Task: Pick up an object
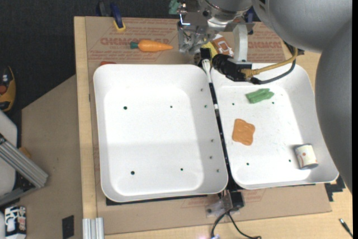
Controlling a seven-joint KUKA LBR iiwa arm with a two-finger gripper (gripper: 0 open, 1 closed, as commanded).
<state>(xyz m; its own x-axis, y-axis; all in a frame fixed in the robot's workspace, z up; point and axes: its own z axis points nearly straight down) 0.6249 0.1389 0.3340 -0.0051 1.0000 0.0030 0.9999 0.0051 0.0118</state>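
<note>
Green flat piece (259, 95) in my right bin (313, 98), long axis roughly left-right, tilted slightly, orange waffle-like piece (243, 132) below it, small cylinder (305, 155) near corner, gripper (193, 42) above far rim.

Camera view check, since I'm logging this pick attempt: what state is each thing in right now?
Orange toy carrot: lying on the cardboard behind the bins, outside both.
Green flat piece: lying in the right white bin.
Orange waffle-like piece: lying flat, right bin.
Small white cylinder: on its side, right bin.
Gripper: above the bins' far edge.
</note>
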